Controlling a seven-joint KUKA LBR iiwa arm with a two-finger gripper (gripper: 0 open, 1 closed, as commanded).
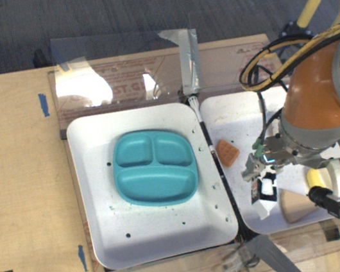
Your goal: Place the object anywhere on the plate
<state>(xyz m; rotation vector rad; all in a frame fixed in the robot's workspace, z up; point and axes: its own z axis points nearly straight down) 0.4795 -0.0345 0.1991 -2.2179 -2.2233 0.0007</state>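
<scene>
We saw the gripper (261, 178) low over the right bin (232, 118), but its fingers were too small and cluttered with cables for us to tell whether they were spread or closed, and we saw nothing clearly between them. The object (227, 152), a small orange-brown piece with a rough, matte look and a rounded wedge shape, lay flat on the right bin's floor near its left wall, just left of the gripper and apart from it. Its long axis ran roughly from upper left to lower right. The plate (155, 167), smooth teal plastic with rounded corners and three compartments, sat in the middle of the left bin (103, 235). Both bins were shallow glossy white trays on the pale wooden table (23, 190). A tan cone-shaped item (294, 205) rested near the right bin's lower edge.
</scene>
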